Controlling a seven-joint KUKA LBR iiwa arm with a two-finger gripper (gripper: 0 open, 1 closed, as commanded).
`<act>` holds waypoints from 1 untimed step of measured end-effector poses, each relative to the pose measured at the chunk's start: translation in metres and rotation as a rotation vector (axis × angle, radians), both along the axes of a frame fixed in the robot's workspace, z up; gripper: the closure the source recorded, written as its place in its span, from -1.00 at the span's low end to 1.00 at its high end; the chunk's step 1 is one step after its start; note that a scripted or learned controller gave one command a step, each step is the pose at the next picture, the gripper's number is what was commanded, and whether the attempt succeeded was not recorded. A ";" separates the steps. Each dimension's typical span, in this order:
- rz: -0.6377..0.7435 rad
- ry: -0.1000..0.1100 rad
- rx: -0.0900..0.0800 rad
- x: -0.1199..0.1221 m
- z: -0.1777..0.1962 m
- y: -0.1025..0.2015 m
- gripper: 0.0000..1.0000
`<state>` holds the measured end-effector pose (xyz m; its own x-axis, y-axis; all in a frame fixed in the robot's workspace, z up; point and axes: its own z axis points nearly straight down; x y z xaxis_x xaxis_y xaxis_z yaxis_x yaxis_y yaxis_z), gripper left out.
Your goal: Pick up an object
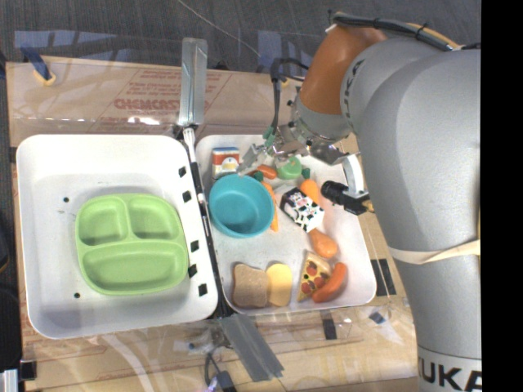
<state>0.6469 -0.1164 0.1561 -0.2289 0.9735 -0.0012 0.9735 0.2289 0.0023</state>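
several toys crowd the jaws [274, 155]: green piece [288, 169] just beside, blue bowl [239, 204] below, small carton [225, 161] left. cannot tell whether jaws grip. "uka" shows on arm [425, 162].

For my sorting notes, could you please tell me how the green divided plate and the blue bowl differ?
The green divided plate lies in the left bin; the blue bowl sits in the right bin. The plate is wide, flat and split into three compartments; the bowl is smaller, round, deeper and undivided. The plate lies alone; toy food crowds around the bowl. Both face up.
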 end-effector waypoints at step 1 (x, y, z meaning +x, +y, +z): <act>-0.364 0.004 0.003 0.009 -0.048 -0.006 -1.00</act>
